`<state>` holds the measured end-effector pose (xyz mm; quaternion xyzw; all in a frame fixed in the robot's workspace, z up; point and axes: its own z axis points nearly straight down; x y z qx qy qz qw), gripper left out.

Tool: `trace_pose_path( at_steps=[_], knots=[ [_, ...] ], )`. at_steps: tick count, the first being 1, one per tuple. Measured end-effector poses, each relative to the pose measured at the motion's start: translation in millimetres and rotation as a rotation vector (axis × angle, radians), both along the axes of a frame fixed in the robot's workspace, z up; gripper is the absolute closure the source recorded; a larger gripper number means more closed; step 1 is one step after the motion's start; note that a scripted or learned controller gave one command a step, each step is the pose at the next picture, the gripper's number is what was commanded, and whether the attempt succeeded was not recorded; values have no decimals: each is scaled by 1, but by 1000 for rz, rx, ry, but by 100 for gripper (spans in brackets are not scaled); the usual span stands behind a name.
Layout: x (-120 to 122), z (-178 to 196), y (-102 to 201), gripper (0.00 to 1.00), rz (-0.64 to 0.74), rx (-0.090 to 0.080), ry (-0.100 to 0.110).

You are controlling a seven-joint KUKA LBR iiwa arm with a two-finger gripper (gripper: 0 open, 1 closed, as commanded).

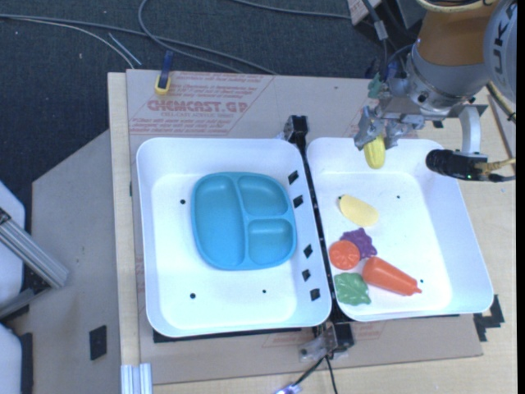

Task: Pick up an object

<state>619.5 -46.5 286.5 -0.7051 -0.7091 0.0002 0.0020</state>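
On my bench I note two white bins side by side: the left bin (156, 245) and the right bin (459, 245), their inner walls touching. A row of black clips (300, 220) runs along that joint. A blue divided tray (243, 220) lies flat in the left bin, near its middle. Both bins rest on a printed cardboard sheet (205, 105); a yellow-and-blue clamp (164, 79) grips its far edge. Grey cables (180, 6) loop over the dark carpet (57, 72) beyond.

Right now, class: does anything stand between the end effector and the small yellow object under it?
Nothing visible does. The yellow object sits between the fingers of the end effector, above the right bin.
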Motion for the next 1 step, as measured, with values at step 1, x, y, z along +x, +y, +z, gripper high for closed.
trace_pose_path(
  at_steps=[1],
  knots=[
    [5, -18, 53, 100, 0, -1, 1]
  ],
)
